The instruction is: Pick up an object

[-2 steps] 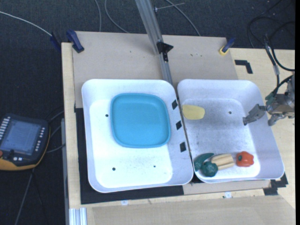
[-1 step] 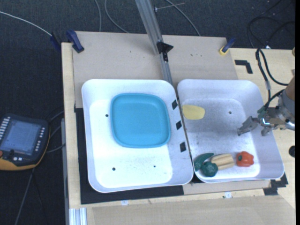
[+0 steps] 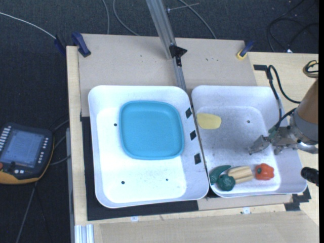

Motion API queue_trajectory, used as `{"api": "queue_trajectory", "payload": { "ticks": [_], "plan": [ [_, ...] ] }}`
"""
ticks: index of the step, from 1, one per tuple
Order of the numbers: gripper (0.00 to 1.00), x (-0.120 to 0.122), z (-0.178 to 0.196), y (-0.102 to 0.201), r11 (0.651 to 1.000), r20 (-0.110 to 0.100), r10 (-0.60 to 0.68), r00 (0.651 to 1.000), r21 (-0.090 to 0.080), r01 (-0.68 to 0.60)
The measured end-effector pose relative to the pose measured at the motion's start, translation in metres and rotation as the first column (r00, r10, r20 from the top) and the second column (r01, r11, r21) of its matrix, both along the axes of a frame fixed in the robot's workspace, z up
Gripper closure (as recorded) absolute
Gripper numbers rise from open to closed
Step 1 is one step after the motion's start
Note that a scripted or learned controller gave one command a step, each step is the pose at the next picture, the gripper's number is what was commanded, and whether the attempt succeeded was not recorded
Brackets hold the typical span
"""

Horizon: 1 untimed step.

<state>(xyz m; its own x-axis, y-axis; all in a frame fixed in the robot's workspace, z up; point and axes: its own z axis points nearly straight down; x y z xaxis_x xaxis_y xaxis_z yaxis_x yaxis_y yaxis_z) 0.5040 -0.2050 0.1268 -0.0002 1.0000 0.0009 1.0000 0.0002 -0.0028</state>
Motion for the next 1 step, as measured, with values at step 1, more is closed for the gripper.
{"api": "queue_trajectory", "payload": {
  "ticks": [1],
  "plan": [
    [1.0,0.0012,0.0122,-0.0003,1.0,0.004,0.0,1.0,-0.001,0.0]
  ]
}}
